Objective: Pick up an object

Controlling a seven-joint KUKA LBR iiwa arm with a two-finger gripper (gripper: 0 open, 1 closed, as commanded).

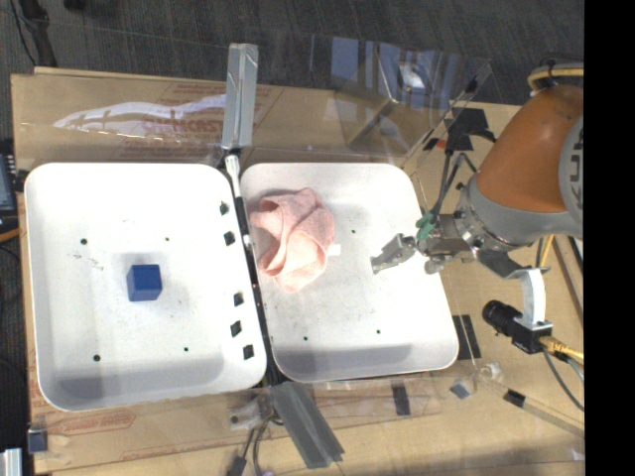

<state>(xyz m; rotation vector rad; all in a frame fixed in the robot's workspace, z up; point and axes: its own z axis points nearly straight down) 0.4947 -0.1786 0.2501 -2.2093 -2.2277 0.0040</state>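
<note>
From my seat, nearest the bottom of the view is the front edge of the table (149,419), with tape strips and a grey bracket where the two bins meet. Just above that, in the left bin (60,365), a small blue cube (145,282) sits alone near the middle, well apart from everything else. It looks rigid and light, with flat faces that would take a pinch across two opposite sides.

Further up and to the right, the right bin (397,350) holds a crumpled pink cloth (291,238), lying in its upper left part, near the divider between the bins. I judge it soft, light and limp: it will sag and bunch when lifted, so I would take hold at the raised fold near its middle, not at a thin edge that could slip out.

The gripper (389,256) is over the right bin's right side, reaching in from the arm (531,157), and is beside the cloth but clearly apart from it. Nothing sits between its fingers; whether they are spread or closed I cannot tell from this angle.

Beyond the bins, a clear plastic sheet (397,97) lies at the back of the table.
</note>
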